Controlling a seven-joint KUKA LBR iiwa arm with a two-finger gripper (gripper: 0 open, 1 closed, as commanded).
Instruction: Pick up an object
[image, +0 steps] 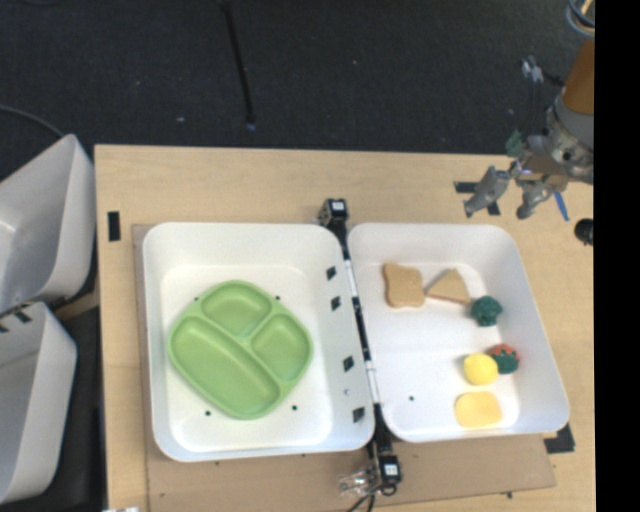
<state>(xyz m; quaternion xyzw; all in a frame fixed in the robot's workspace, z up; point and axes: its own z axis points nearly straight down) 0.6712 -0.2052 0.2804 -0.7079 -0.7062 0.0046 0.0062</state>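
My gripper (508, 198) hangs above the bench beyond the far edge of the right bin (520, 262), with its two fingers spread open and nothing between them. In the right bin lie a tan toast slice (404, 286), a tan wedge (449, 288), a dark green broccoli piece (486, 310), a yellow lemon-like piece (480, 369), a small red and green piece (506, 358) and a flat yellow piece (477, 409). All of them lie well in front of the gripper.
The left bin (160, 262) holds a green divided plate (240, 347). A hinge strip with black clips (352, 320) runs between the bins. White containers (40, 225) stand off the bench's left side.
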